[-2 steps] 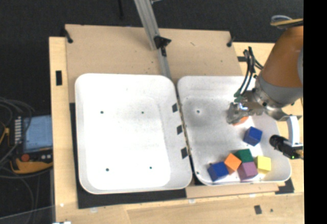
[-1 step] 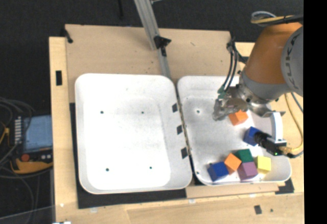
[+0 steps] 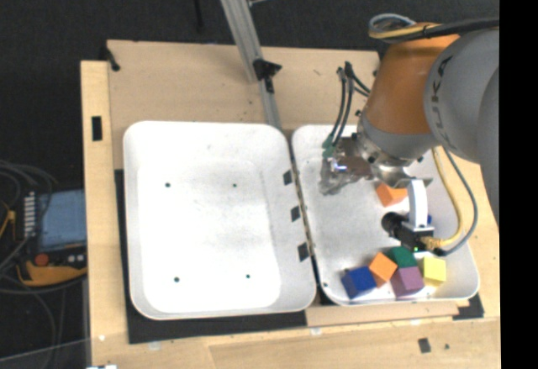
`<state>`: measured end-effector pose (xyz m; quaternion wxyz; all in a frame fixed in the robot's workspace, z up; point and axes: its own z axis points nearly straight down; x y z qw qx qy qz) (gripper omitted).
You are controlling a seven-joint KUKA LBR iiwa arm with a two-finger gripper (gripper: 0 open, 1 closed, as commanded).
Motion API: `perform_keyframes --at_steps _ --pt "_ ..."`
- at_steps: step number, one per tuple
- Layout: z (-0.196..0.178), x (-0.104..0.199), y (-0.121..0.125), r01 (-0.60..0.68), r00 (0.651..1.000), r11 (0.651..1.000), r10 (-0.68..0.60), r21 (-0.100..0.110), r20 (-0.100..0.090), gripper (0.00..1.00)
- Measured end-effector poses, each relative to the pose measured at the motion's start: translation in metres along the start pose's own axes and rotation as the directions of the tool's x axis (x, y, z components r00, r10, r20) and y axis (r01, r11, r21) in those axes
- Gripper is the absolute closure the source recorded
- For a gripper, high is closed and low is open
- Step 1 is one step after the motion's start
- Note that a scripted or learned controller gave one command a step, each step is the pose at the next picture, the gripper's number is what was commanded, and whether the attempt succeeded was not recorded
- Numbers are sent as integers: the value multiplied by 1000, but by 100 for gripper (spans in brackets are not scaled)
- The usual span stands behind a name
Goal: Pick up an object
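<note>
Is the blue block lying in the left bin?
No: the blue block lies in the right bin, beside the orange block, near its front edge.

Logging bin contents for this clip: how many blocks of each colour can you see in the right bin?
Orange blocks: 2
Blue block: 1
Green block: 1
Purple block: 1
Yellow block: 1
Total: 6 visible; the arm may hide others.
</note>
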<state>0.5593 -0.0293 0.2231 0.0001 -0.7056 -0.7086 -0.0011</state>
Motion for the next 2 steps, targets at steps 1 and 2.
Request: perform_keyframes --at_steps 1,2 --pt "-11 52 25 4 1000 1000 -4 -1 0 100" --pt "-22 100 39 4 1000 1000 -4 -1 0 100"
